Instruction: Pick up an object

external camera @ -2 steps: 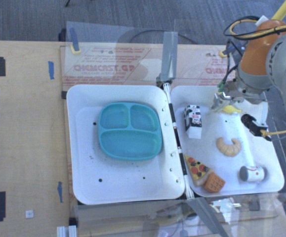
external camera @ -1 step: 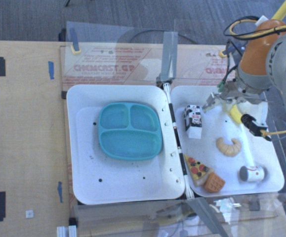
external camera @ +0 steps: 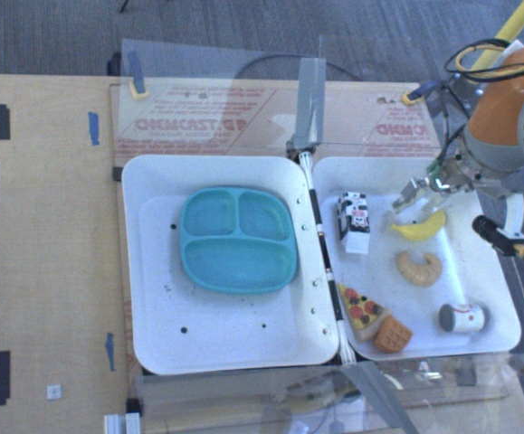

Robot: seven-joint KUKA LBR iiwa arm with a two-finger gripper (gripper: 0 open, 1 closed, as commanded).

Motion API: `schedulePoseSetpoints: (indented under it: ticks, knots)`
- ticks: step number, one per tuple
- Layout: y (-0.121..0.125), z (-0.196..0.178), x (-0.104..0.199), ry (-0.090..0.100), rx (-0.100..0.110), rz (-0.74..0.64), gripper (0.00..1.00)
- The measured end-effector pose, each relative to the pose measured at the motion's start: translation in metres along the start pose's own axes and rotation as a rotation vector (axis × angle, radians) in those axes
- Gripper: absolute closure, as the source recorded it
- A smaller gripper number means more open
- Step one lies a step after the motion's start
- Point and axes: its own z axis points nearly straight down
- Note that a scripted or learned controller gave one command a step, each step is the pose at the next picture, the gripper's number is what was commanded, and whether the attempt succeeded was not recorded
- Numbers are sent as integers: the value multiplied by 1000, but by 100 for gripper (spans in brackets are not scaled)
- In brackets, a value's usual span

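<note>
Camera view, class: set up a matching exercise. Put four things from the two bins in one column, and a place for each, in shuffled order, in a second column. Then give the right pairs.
Things:
1. teal divided plate
2. banana
3. pizza slice
4. milk carton

Places:
A. right bin, lying along the divider at the near end
B. middle of the left bin
C. right bin, close under the gripper
D. right bin, beside the divider towards the far end

Pairs: 1-B, 2-C, 3-A, 4-D
</note>
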Motion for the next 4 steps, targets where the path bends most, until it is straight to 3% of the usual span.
schedulePoseSetpoints:
  ticks: [1,2,3,4]
  knots:
    - [-38,0,21,-15,-4,-117,0]
    - [-79,-1,29,-17,-5,-297,0]
    - [-102,-1,66,-17,-6,-270,0]
    - [-159,-1,89,-20,-12,-117,0]
